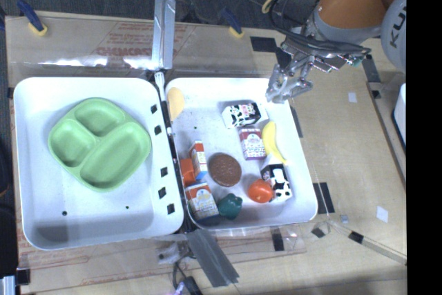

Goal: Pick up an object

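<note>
Over the right bin's far right corner: gripper is hanging with fingers slightly parted, gripping nothing
Objects: milk carton and banana are lying in the right bin, unlifted
Progress: nothing is being carried; descent, grasp and lift are remaining

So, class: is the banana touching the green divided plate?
Apart. The camera view shows the banana in the right bin and the plate in the left bin, a divider between them.
</note>
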You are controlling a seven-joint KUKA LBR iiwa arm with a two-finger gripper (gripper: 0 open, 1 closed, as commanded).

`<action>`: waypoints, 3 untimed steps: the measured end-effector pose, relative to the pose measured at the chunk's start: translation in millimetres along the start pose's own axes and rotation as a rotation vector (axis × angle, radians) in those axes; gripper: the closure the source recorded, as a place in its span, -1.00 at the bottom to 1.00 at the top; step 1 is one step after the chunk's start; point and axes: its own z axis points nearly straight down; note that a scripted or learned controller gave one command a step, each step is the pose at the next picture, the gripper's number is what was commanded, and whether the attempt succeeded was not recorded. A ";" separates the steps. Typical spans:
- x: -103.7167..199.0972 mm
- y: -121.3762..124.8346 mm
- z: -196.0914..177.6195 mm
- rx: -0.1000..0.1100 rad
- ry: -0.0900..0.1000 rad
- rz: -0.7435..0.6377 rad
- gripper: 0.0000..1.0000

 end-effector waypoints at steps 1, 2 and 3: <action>-0.1 1.2 26.7 -0.008 0.001 -0.265 1.00; 2.6 -1.3 -76.7 0.004 0.000 -0.061 1.00; 0.0 1.0 -21.5 -0.009 0.001 -0.241 1.00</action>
